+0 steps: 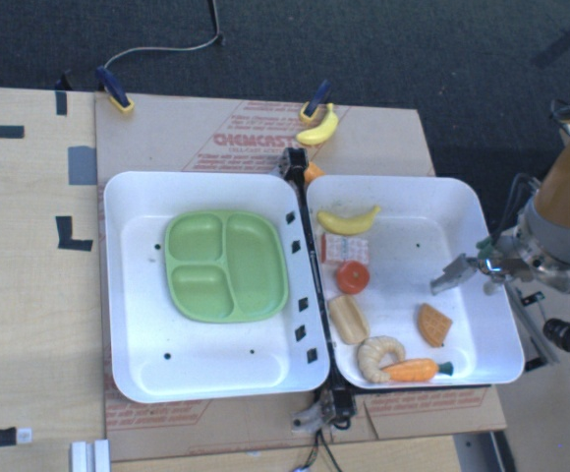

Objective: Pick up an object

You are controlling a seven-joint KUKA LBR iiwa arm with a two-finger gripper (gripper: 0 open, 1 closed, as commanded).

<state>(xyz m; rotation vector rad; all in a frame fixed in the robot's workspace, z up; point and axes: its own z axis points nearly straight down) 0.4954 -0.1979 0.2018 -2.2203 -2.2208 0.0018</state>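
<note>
My gripper (459, 264) hangs over the right side of the right bin (462, 200), open, with nothing between its fingers. The nearest object is an orange wedge (434, 324), lying just below and left of it on the bin floor. Along the bin's left side lie a yellow banana (348, 221), a red-and-white packet (345, 249), a red tomato (353, 278) and a tan bread roll (348, 318). At the front rest a pale curled pastry (378, 354) and an orange carrot (413, 370).
The left bin (138, 362) holds a green divided plate (228, 266). A second banana (317, 129) lies on the cardboard behind the bins, near a blue-and-yellow clamp (115, 88). A small orange piece (312, 173) sits at the divider's far end.
</note>
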